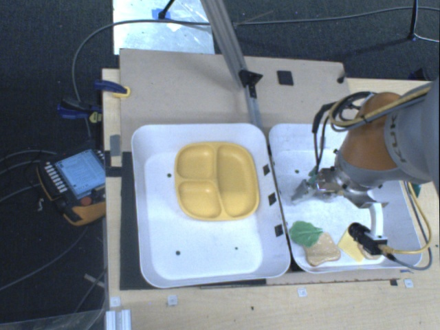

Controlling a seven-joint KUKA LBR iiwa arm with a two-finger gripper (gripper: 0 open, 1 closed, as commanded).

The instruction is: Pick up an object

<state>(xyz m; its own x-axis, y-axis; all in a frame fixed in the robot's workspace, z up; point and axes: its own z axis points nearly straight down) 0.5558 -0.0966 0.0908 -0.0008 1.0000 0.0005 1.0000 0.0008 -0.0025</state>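
Two bins: sitting side by side on a brown bench (206,81) over dark floor.
Left bin (155,253): holding yellow divided tray (216,181).
Right bin (289,139): holding green leaf (305,233), toast (322,251), yellow wedge (350,248).
Gripper (302,191): hovering above leaf; grip state cannot be judged.

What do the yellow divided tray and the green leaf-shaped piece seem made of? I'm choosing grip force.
Yellow divided tray: looks like moulded plastic, smooth and slightly glossy, with rounded compartment ridges. Green leaf-shaped piece: probably soft plastic or rubbery toy food, matte, with an uneven edge; too small to tell for sure.
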